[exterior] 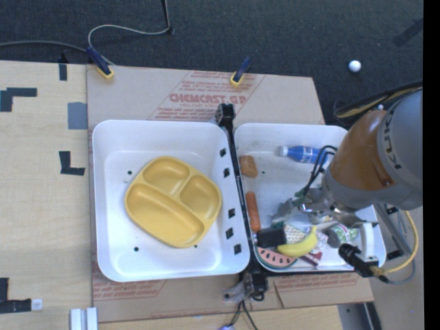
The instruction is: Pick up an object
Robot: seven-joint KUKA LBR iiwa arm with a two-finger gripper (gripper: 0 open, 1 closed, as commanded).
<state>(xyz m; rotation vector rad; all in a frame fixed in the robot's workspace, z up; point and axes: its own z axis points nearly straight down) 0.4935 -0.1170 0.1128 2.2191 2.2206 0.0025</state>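
The arm's orange wrist band (363,160) looms nearest, at three o'clock. Below it the gripper (308,208) hangs over the right bin (275,137); its opening cannot be told. The banana (300,245), at five o'clock, suits a centred descent.

Glossy yellow plastic tray (173,201); smooth white plastic bins (103,184); matt cardboard (199,98).

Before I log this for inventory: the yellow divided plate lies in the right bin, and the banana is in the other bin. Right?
Not quite. The camera view shows the yellow plate in the left bin, not the right. The banana is in the other bin, the right one.
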